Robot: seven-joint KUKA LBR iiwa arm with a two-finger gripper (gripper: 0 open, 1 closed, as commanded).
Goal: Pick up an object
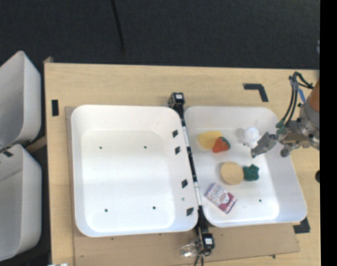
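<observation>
Camera view from above the bench takes in two shallow white bins side by side, the left bin (129, 170) bare and the right bin (279, 204) holding a small scatter of things. The arm's gripper (270, 144) reaches in from three o'clock and hangs over the right bin's right side; from where I stand the dark fingers blur together, so I cannot tell whether they are spread or closed, and nothing shows between them. Just beside it, toward nine o'clock, sits a small white object (249, 133). Farther toward nine o'clock a yellow piece (208, 138) lies touching a red strawberry-like piece (221, 144). Toward six o'clock from those, near the bin's middle, a round tan disc (231, 173) rests against a dark green lump (251, 173). A small printed packet (219, 197), pink and white, lies tilted toward the bin's seven o'clock corner, apart from the rest.
</observation>
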